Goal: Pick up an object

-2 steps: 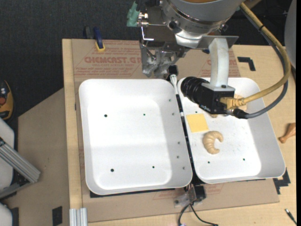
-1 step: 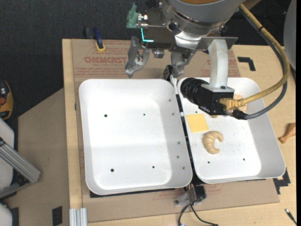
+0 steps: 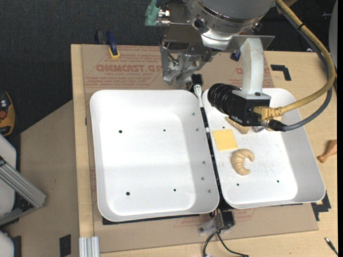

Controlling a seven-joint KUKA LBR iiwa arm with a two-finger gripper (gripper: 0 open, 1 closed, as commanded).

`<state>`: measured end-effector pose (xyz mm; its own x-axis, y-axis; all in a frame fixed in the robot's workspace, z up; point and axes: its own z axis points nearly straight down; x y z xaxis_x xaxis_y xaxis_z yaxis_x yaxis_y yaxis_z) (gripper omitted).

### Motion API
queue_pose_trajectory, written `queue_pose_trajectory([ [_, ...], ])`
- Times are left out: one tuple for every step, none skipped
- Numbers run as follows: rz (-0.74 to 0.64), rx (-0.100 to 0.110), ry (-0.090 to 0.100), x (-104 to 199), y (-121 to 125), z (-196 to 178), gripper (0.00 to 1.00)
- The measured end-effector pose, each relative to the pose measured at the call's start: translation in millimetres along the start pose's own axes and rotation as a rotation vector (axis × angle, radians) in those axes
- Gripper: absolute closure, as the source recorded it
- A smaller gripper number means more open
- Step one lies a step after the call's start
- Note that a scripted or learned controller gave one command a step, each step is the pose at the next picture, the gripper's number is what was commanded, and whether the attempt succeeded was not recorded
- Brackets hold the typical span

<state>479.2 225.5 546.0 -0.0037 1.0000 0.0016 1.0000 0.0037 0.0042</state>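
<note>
- croissant (image 3: 243,161), a small pale tan curved pastry, is seen lying on the floor of the right bin (image 3: 292,189), toward the bin's centre and slightly to its 7 o'clock side.
- a flat yellow square (image 3: 224,140) is seen just beside the croissant, at its 11 o'clock, close to it but apart, near the wall shared with the left bin (image 3: 144,154).
- a tan piece (image 3: 239,125) is partly hidden at 12 o'clock of the yellow square, under a black cylindrical camera unit (image 3: 236,105) mounted on the arm.
- the gripper (image 3: 182,71) is seen at 12 o'clock of the scene, above the brown bench board (image 3: 134,68) beyond the far rims of both bins, well apart from the croissant.
- whether the tool is spread or pressed together cannot be told from this angle; nothing is seen held in it.
- the grey arm (image 3: 230,4) with its orange band fills the top, and yellow and black cables (image 3: 305,103) are draped over the right bin's far right side.
- the left bin is white with small dark dots on its floor.
</note>
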Motion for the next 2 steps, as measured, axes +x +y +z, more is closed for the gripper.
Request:
queue_pose_trajectory([
  [0.022, 0.015, -0.007, -159, -2, 87, 1.0],
  [0.002, 0.001, -0.001, -133, -1, 75, 1.0],
])
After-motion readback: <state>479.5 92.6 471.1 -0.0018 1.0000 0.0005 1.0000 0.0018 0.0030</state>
